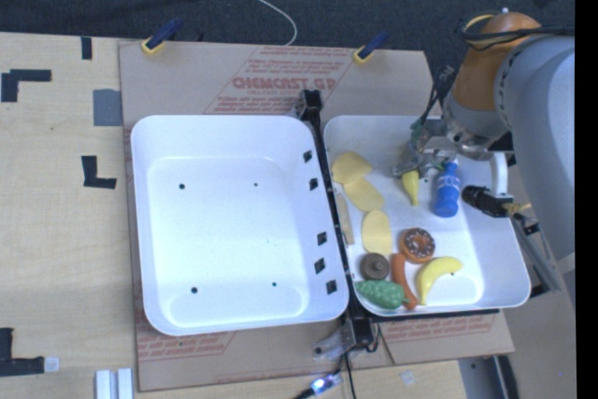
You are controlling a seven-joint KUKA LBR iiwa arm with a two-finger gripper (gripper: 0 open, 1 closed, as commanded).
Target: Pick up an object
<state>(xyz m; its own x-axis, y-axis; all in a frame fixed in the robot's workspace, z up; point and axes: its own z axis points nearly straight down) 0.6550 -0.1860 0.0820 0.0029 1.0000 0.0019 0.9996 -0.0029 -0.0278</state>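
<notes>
Objects all in right bin (486,290), left bin (224,220) beside it on tabletop (56,229), my pincer (416,165) low at right bin's far side, can't tell its opening, small yellow piece (410,187) under it, blue bottle (447,192) just beside

Grey arm (542,107) with an orange band (481,61)
Smooth rounded grey casing, thin black cables looped over the orange section, small dark metal hand (420,159) below
</notes>
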